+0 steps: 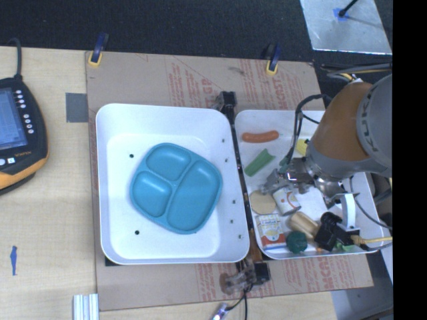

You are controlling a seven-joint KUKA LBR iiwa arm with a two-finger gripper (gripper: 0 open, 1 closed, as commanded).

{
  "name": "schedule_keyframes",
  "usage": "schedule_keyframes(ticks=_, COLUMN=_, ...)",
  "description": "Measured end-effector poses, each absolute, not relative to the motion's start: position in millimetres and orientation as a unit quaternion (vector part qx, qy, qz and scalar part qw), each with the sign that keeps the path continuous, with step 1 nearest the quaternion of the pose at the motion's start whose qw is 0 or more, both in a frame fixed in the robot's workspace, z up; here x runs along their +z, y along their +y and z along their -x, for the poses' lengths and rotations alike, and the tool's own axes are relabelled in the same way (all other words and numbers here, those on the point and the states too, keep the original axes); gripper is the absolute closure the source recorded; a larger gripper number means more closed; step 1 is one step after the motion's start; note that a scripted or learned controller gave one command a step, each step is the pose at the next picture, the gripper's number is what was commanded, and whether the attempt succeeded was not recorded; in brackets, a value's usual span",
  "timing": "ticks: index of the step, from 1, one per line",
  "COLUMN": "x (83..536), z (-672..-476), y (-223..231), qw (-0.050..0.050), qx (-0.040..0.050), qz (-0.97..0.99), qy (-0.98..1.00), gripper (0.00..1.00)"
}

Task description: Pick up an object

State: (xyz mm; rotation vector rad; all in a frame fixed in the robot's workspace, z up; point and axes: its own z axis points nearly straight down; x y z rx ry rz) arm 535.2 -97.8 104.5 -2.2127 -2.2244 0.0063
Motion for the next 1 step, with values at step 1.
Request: schedule_keyframes(ticks=1, x=114.6, z=-535.2, y=-98.7, qw=0.003, qx=0.0028, qz=0.705, qy=-0.709, gripper=1.0)
